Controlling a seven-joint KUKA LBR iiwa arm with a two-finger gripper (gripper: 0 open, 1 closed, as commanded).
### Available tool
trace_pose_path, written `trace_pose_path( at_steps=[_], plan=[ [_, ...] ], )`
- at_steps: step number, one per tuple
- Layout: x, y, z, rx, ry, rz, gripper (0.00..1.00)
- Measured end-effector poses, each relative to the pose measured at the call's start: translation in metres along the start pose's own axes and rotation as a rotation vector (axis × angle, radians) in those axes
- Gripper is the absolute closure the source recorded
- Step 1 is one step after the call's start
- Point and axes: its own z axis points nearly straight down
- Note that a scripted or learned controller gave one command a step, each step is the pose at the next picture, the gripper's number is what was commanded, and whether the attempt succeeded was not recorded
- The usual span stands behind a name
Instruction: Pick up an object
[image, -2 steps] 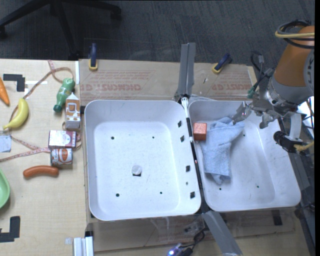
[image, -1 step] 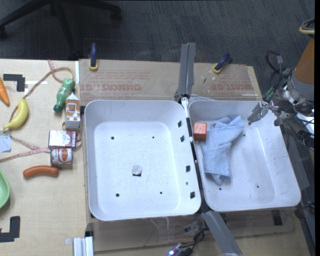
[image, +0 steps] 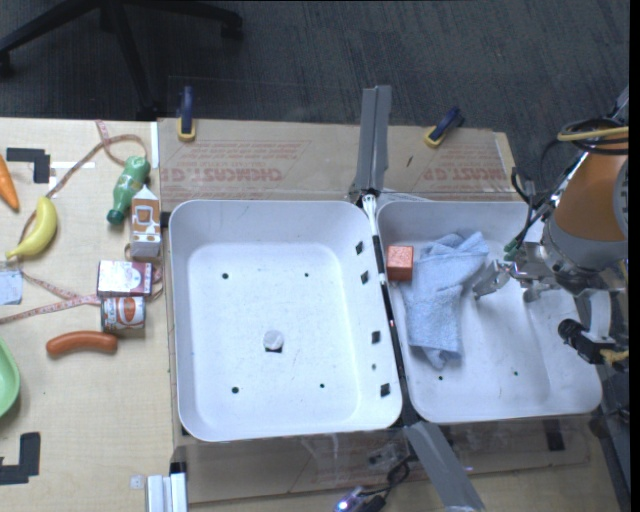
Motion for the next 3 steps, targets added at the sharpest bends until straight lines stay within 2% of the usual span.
trace_pose_path(
  at_steps=[1,2,3],
  plan=[
    [0.022,0.059,-0.007,-0.001,0.000,-0.082,0.00],
    [0.062,-0.025,0.000,0.002,0.001,-0.095,0.00],
    [0.080,0.043,0.000,0.002,-0.002,-0.135,0.00]
  ],
)
